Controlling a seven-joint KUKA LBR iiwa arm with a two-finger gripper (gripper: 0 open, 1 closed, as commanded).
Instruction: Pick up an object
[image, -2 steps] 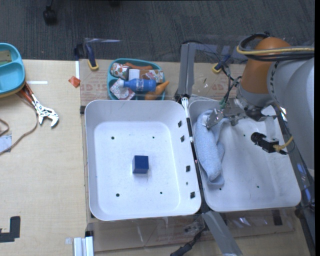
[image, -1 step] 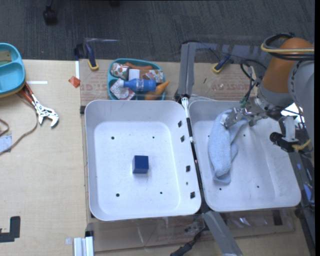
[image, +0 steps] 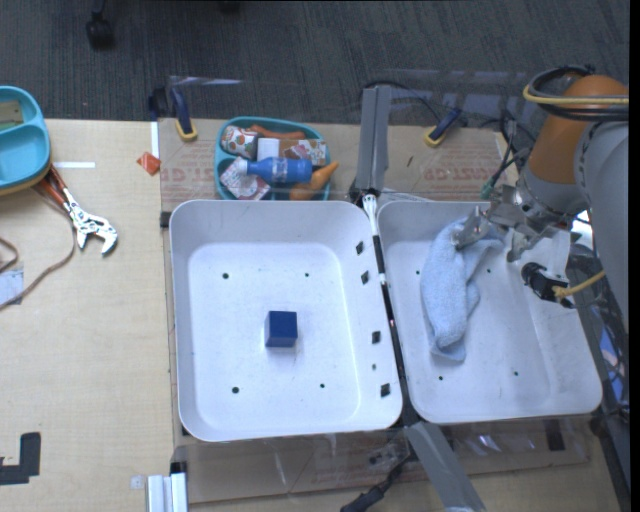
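Grey arm with an orange band (image: 572, 110) reaching in from the right, over the far right part of the right-hand shallow white plastic bin (image: 560, 395). Two-finger metal gripper (image: 478, 232) at the upper end of a limp pale grey-blue cloth sock (image: 449, 282), the top of the sock bunched up against the fingers and apparently pinched there; how wide the fingers stand impossible to tell, metal and fabric blurring together. Rest of the sock hanging down and trailing toward the near side of the right-hand bin, lower end lying on the bin floor, left of the bin's centre and near the wall shared with the neighbouring bin.

Left of the right-hand bin, touching along the middle divider, the left-hand shallow white plastic bin (image: 190, 330). Small dark blue cube (image: 282, 328) resting on that bin's floor, roughly central, well apart from the sock and from the gripper.

Beyond the left-hand bin, just past its far rim, a light blue oval tub (image: 230, 140) packed with mixed packets and a blue bottle. Farther left of the left-hand bin, on the pale wooden bench top (image: 80, 350), a silver adjustable wrench (image: 92, 228) lying flat, and at the far left edge a light blue plastic tray (image: 20, 140), cut off by the frame. Yellow-handled clamps along the bench's far edge, beyond both bins.
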